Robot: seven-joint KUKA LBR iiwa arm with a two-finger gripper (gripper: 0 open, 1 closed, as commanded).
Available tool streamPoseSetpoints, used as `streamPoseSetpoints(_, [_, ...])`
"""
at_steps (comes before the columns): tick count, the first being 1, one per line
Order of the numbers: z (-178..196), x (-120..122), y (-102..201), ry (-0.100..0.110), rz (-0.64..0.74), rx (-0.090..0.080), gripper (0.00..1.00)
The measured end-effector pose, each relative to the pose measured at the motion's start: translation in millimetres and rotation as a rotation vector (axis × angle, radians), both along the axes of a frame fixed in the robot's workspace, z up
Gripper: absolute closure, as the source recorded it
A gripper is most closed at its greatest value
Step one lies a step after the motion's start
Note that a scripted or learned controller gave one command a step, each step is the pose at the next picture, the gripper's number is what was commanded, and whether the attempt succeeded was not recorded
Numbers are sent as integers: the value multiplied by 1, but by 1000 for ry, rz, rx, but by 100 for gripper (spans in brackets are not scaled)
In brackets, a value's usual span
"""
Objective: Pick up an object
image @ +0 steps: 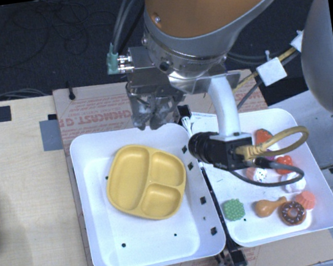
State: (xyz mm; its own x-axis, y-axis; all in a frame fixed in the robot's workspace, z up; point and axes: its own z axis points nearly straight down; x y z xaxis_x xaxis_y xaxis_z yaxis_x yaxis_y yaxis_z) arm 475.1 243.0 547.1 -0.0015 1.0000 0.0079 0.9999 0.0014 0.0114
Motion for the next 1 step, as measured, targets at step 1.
streamPoseSetpoints(1, [-78, 0, -66, 21, -8, -13, 100])
